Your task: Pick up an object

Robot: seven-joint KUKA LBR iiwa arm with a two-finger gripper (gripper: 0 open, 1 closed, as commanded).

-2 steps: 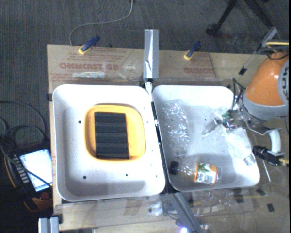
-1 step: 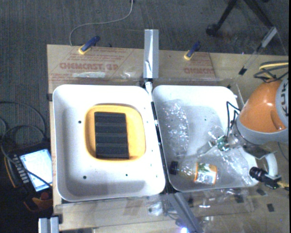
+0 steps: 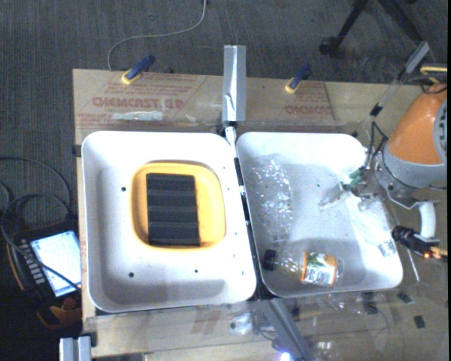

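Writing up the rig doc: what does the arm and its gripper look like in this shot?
The arm enters from the right: a rounded orange band over a grey section. Thin dark cables run along it near the wrist. The gripper is small and pale metallic, with a green spot beside it. Detail is too blurred to describe its fingers.
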